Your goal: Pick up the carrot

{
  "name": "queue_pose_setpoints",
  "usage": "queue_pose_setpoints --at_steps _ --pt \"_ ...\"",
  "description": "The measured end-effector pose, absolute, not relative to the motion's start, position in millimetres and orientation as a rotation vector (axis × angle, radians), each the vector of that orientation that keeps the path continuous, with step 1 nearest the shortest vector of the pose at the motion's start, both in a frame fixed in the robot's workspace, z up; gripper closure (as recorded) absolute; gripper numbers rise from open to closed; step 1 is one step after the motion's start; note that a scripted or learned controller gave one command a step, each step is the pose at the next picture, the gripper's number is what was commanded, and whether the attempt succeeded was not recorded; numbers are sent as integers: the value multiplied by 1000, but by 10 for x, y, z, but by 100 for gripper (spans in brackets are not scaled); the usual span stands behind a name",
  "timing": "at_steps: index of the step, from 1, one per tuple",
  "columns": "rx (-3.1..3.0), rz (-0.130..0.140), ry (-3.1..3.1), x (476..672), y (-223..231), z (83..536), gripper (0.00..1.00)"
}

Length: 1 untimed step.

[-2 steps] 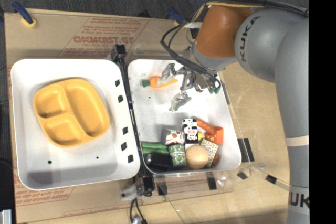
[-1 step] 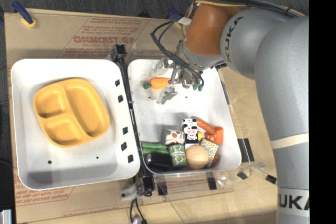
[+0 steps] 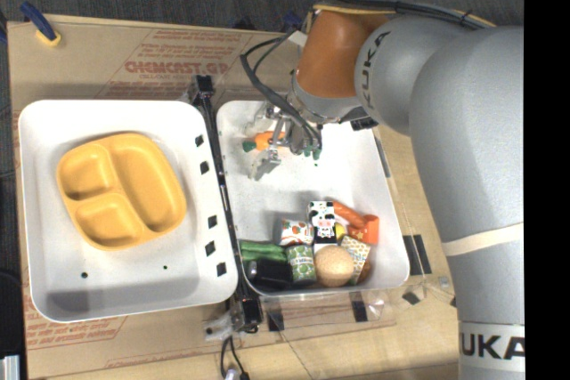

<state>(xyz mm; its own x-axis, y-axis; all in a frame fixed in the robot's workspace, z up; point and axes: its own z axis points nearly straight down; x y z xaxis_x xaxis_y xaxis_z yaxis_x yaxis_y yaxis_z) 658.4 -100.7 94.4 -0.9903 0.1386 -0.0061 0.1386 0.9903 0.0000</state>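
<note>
The carrot is small and orange with a green tip, lying in the upper left part of the right bin. My gripper reaches down onto it from under the orange wrist band. Orange shows on both sides of a grey finger, so the carrot sits between the fingers, which are closed on it. The fingers hide most of its body.
Several toy foods crowd the right bin's front edge: a tan ball, small printed boxes, a red piece, a green item. A yellow divided plate lies in the left bin. The grey arm covers the right side.
</note>
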Motion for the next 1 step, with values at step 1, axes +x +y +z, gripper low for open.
queue_pose_setpoints --at_steps 1 --pt "207 -1 3124 6603 -990 1059 100"
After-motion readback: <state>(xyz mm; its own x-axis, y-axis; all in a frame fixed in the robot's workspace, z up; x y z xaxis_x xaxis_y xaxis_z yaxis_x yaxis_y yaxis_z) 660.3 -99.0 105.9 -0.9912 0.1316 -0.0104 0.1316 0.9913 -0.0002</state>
